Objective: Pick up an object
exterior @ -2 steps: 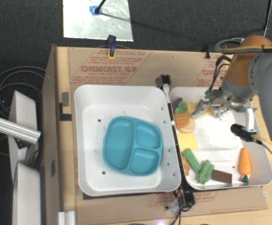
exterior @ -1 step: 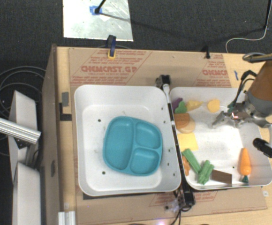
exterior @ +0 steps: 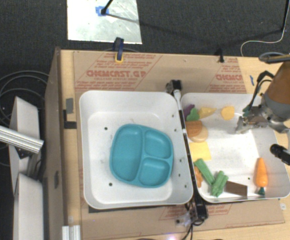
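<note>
The right white bin (exterior: 235, 146) holds several toy foods. Along its far side lie a purple and green piece (exterior: 191, 114), a pale yellow wedge (exterior: 207, 112) and a yellow round piece (exterior: 227, 113). A brown and orange round piece (exterior: 195, 130) and a yellow square (exterior: 200, 149) lie by the left wall. Green pieces (exterior: 218, 182), a brown block (exterior: 236, 188) and an orange carrot (exterior: 261, 171) lie near the front. My gripper (exterior: 246, 123) hangs over the far right part of this bin, just right of the yellow round piece, with nothing visibly held.
The left white bin (exterior: 100, 114) holds a blue divided plate (exterior: 142, 155). A clamp and divider (exterior: 175, 90) sit between the bins. The arm's grey wrist and orange band (exterior: 287, 86) overhang the right bin's far right corner. A black part (exterior: 283, 154) sticks out over the right rim.
</note>
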### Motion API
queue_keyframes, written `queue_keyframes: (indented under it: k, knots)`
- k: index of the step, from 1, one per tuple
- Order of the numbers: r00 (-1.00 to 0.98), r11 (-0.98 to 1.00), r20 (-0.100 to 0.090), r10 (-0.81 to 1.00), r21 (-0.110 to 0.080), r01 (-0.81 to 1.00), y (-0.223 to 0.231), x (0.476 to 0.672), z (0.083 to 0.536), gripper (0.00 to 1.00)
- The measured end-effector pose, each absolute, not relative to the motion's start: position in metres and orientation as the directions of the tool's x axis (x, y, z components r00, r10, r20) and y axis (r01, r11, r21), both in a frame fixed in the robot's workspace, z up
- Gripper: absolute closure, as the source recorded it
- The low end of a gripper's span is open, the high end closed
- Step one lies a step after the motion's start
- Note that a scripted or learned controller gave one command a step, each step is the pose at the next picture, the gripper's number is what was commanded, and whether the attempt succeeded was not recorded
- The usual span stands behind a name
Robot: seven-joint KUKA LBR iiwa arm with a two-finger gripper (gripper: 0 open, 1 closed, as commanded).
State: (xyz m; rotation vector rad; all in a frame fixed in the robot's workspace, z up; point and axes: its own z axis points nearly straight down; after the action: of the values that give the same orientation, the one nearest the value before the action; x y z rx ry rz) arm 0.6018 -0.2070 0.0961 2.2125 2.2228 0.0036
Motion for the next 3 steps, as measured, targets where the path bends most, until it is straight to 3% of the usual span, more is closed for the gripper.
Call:
queue_keyframes:
  k: [1,2,3]
  knots:
    - [-0.009,0.009,0.002,1.000,0.007,1.000,-0.129,0.542,0.185,1.00]
    - [-0.003,0.003,0.000,1.000,0.002,1.000,-0.133,0.542,0.180,0.00]
    - [-0.011,0.011,0.002,1.000,0.007,1.000,-0.082,0.623,0.101,0.00]
